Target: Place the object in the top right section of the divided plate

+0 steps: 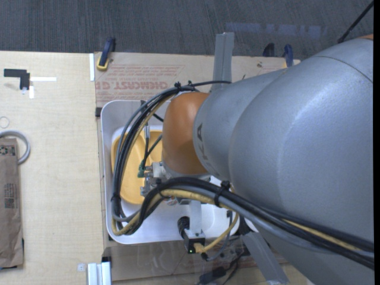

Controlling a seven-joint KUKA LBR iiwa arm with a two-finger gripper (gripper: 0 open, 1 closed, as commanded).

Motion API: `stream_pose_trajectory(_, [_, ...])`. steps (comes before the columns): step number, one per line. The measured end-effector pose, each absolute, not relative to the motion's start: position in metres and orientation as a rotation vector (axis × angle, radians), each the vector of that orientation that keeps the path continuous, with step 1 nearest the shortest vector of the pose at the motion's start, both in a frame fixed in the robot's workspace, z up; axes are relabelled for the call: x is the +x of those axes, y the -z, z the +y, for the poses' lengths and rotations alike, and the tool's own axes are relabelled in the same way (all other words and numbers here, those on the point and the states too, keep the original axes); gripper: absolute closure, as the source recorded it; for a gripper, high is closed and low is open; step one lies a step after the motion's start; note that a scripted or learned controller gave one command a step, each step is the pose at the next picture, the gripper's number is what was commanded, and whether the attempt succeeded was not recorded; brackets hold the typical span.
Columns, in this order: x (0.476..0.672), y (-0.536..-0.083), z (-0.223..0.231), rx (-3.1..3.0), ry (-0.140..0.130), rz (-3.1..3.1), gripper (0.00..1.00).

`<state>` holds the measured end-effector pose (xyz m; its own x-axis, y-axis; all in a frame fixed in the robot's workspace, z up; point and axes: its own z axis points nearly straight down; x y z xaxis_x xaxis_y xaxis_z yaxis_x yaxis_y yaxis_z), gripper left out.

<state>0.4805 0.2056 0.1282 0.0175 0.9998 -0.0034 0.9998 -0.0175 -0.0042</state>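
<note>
Pale wooden bench (53, 159), grey floor (148, 10)

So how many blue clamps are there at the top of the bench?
2. One blue clamp sits at the top left corner of the cardboard sheet; the other is at the top right, beside the arm. The arm may hide more.
</note>
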Motion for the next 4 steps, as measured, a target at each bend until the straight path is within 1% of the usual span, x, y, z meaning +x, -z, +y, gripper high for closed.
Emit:
stream_pose_trajectory(1, [0.477, -0.129, 0.227, -2.09, -0.007, -2.345, 1.0])
stream_pose_trajectory(2, [0.491, -0.105, 0.222, -2.569, 0.055, -1.84, 1.0])
stream_pose_trajectory(4, [0.488, -0.101, 0.224, -2.814, 0.04, -1.427, 1.0])
